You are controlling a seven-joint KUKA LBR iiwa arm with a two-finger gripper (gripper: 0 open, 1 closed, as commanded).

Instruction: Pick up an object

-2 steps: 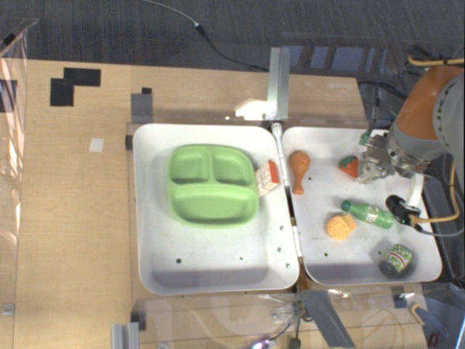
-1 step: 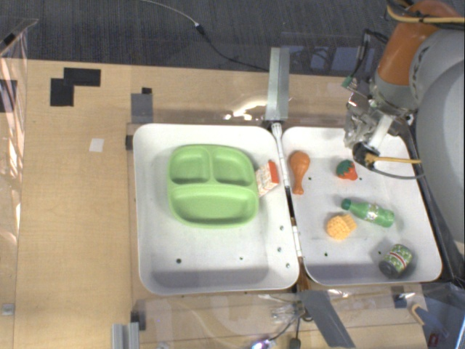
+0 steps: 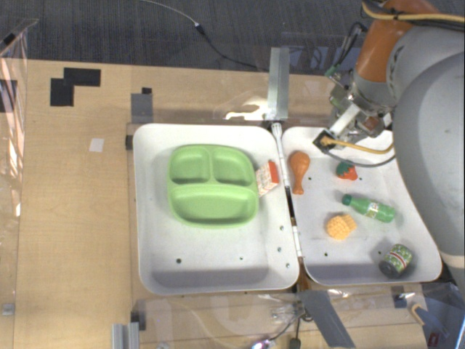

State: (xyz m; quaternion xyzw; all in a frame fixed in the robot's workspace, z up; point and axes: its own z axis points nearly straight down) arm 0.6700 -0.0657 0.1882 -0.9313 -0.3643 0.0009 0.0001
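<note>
In the right bin (image 3: 429, 267) lie an orange drumstick (image 3: 298, 170), a small red and green fruit (image 3: 346, 171), a green bottle (image 3: 369, 209) on its side, a yellow corn piece (image 3: 341, 227) and a dark green can (image 3: 397, 259). My gripper (image 3: 361, 122) hangs over the far edge of the right bin, behind the red fruit and to the right of the drumstick. Nothing shows held in it.
The left bin (image 3: 211, 267) holds a green divided plate (image 3: 212, 184) and a small red and white packet (image 3: 269, 177) by its right wall. The arm's grey body (image 3: 436, 129) covers the right bin's right side. A metal post (image 3: 279, 86) stands behind the bins' seam.
</note>
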